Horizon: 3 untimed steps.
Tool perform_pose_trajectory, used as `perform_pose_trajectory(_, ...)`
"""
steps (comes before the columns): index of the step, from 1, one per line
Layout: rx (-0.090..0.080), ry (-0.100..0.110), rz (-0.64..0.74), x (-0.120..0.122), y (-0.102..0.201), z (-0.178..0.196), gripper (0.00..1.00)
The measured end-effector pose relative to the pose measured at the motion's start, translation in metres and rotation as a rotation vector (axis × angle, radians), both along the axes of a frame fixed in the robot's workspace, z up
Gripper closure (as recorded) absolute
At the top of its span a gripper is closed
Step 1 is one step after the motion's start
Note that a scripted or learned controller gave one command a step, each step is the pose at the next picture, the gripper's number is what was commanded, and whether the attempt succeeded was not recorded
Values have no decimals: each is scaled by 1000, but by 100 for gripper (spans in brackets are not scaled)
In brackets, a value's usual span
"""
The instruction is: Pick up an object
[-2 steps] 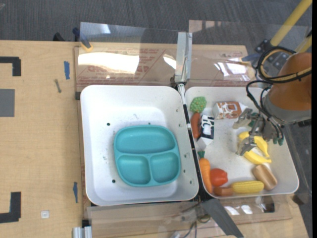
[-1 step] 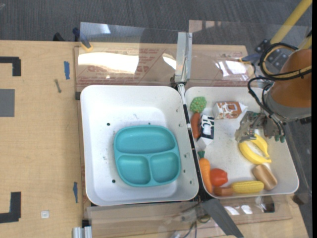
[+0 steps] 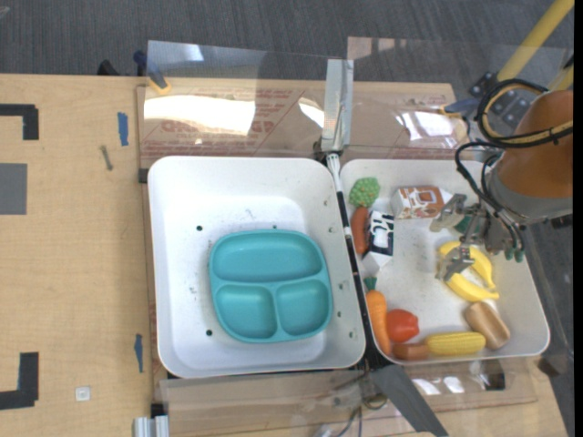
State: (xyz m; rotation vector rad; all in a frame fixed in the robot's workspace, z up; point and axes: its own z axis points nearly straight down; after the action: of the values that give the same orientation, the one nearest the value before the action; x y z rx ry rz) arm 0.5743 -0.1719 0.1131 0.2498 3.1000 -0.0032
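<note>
Gripper over the bananas in the right bin.
We see the gripper [image 3: 467,232] low above the bananas [image 3: 471,274] in the right bin [image 3: 533,308]; we cannot tell its state. A teal tray [image 3: 270,284] sits in the left bin [image 3: 178,198].

The two white bins [image 3: 173,244] look like smooth plastic with a slight shine. The teal divided plate [image 3: 270,283] is also smooth plastic, rather matt. The bench [image 3: 64,271] has a matt surface like light wood or cardboard. The clear panels [image 3: 228,107] behind the bins are glossy and reflect light. The banana [image 3: 474,276] and corn [image 3: 455,342] look like shiny plastic toys.
</note>
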Motion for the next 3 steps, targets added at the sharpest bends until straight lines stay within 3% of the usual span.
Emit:
perform_pose_trajectory(1,4,21,-77,-17,18,-24,0)
perform_pose_trajectory(2,8,63,-314,58,21,-22,0)
perform_pose_trajectory(3,8,20,-345,-26,-7,-23,0)
